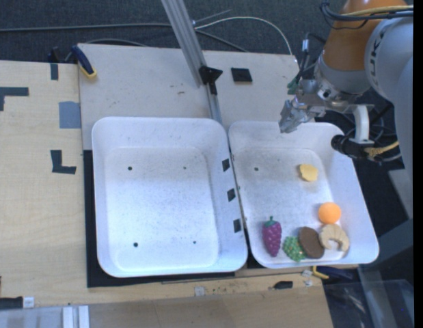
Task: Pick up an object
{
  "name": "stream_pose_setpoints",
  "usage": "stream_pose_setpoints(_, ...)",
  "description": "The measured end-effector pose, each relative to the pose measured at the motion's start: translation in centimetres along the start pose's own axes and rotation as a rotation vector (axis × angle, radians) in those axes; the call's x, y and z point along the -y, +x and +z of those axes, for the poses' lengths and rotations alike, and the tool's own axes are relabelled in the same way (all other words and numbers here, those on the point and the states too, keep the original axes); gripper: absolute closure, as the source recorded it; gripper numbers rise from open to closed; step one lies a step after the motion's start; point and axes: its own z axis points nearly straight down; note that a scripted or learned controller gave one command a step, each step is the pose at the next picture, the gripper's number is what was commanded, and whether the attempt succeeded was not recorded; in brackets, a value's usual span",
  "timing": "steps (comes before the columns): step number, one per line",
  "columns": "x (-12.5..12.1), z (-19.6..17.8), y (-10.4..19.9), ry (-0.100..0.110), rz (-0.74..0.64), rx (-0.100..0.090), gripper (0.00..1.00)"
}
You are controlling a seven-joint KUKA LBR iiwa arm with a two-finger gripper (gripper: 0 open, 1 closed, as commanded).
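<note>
The right bin (266,142) holds a small yellow piece (307,173) near its right side and an orange ball (329,213) below it. Along its near edge lie a purple grape bunch (271,236), a green bunch (292,248), a brown oval piece (310,242) and a tan croissant-like piece (335,237). My gripper (291,120) hangs above the bin's far edge, well away from all of them. I see nothing held in it.
The left bin (156,197) stands beside the right one. A slanted metal post (187,39) rises behind the bins. A black square (241,75) and a yellow-blue tool (84,63) lie on the board at the back.
</note>
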Motion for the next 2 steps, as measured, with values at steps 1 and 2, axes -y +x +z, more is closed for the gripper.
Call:
stream_pose_setpoints(1,0.7,-0.6,6.0,0.000,-0.002,0.000,1.00)
stream_pose_setpoints(2,1.5,-1.2,11.0,0.000,-0.001,0.000,1.00)
